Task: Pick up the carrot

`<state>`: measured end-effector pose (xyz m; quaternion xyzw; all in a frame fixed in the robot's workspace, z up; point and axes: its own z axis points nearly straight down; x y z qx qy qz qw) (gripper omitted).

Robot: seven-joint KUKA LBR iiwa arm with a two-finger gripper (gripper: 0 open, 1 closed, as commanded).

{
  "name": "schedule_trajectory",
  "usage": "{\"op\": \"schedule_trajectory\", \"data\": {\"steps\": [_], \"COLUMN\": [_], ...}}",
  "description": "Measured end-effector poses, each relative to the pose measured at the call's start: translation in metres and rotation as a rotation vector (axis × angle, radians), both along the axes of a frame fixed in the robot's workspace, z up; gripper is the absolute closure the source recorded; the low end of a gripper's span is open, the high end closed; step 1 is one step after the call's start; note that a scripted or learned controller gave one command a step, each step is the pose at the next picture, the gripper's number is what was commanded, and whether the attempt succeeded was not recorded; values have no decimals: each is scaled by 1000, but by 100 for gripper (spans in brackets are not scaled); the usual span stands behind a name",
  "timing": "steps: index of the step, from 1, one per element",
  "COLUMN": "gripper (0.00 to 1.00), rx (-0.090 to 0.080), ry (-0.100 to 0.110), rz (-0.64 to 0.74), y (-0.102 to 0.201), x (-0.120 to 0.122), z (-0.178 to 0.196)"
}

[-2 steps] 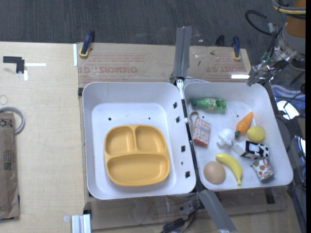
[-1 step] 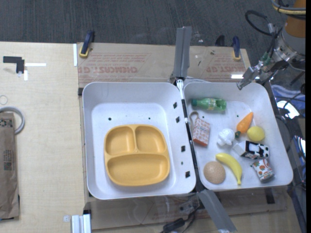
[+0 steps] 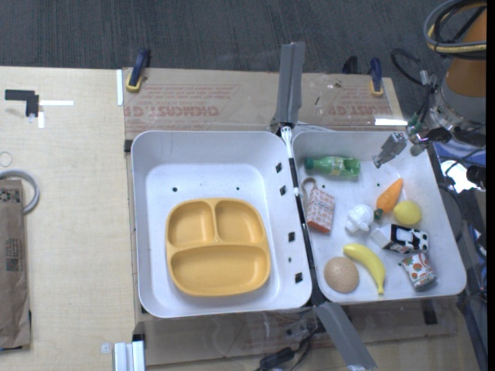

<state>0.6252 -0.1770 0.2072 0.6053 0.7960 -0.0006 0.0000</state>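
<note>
Carrot: the carrot [image 3: 389,194] lies in the right bin [image 3: 445,207], toward its upper right part, orange body slanting up to the right, its green stem end pointing down-left.
Carrot's neighbours: a lemon [image 3: 407,212] sits just beside it on the lower right, seemingly touching; a small white lump [image 3: 359,218] lies near on the lower left; a green bottle [image 3: 332,166] lies on its side further up and left.
Gripper: the gripper [image 3: 390,150] hangs over the upper right of the same bin, above and a little beyond the carrot, apart from it.
Jaws: 1 slim grey finger is plain, slanting down-left; whether the pair stands open or closed I cannot tell from this angle. Nothing shows between them.
Arm: the arm [image 3: 464,76] enters from the right, orange band above the wrist.
Done: as far as can be judged, only the approach; the gripper is near the right part of the bin.
Left: lining up over the carrot, descending, closing on it and lifting; all of that looks yet to do.
Risk: the lemon crowding the carrot's lower side could get nudged or caught.
Other bin: the left bin [image 3: 155,207] bears a yellow divided plate [image 3: 219,246] with 3 compartments.
Elsewhere in right bin: a banana [image 3: 368,263], a brown round thing [image 3: 341,274] and 2 small cartons [image 3: 414,255].
</note>
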Motion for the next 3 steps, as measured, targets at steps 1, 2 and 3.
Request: {"op": "schedule_trajectory", "data": {"steps": [1, 2, 3], "gripper": [0, 100, 100], "rx": [9, 2, 0], "ry": [0, -4, -3], "rz": [-163, -162, -211], "y": [-36, -39, 15], "x": [8, 8, 35], "z": [-116, -105, -37]}}
